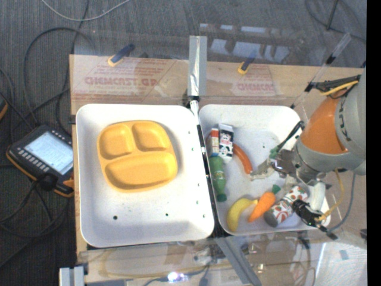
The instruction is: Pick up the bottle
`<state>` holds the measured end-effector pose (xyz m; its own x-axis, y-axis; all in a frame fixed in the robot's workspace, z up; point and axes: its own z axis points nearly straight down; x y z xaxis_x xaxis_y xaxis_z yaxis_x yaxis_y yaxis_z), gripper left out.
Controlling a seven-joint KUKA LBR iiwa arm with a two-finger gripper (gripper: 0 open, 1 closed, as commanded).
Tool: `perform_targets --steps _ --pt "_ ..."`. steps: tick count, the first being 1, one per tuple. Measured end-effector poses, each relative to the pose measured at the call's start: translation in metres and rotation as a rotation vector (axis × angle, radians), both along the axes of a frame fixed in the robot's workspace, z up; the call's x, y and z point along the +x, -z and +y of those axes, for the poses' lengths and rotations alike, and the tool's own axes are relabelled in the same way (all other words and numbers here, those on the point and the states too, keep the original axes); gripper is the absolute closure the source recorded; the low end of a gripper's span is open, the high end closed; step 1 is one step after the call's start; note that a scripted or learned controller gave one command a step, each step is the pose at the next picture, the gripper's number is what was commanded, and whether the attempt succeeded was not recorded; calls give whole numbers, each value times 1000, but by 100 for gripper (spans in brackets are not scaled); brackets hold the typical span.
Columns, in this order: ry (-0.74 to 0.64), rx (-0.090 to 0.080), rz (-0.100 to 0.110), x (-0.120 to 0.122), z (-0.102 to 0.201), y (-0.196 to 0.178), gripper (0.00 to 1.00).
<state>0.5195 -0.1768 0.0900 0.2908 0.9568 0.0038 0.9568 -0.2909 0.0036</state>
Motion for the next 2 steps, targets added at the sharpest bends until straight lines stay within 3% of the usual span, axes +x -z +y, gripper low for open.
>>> perform_targets --steps 1,2 --pt "122 -2 10 6 78 -21 0" --pt "20 -9 -13 -31 80 -1 0"
